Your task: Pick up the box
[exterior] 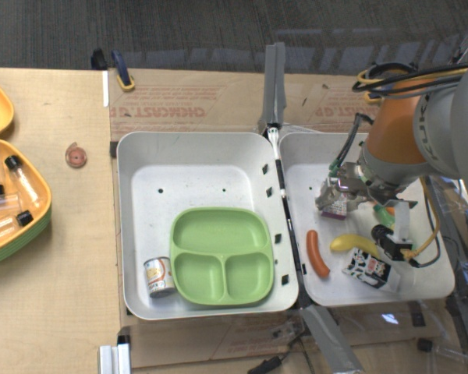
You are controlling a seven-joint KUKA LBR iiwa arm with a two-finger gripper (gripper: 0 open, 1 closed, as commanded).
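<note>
The grey arm's bulk hides much of the right shallow white bin. Its jaws cannot be judged, hovering above a small black-and-white patterned cardboard box.

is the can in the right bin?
No, the can lies in the left bin, beside the green tray.

- A small flat cardboard box with a black-and-white pattern lies in the right white bin, near that bin's front right corner.
- It rests flat on the bin floor, turned at a slant to the bin's walls.
- It sits just below and beside a yellow banana-shaped toy, close to it; whether they touch cannot be told.
</note>
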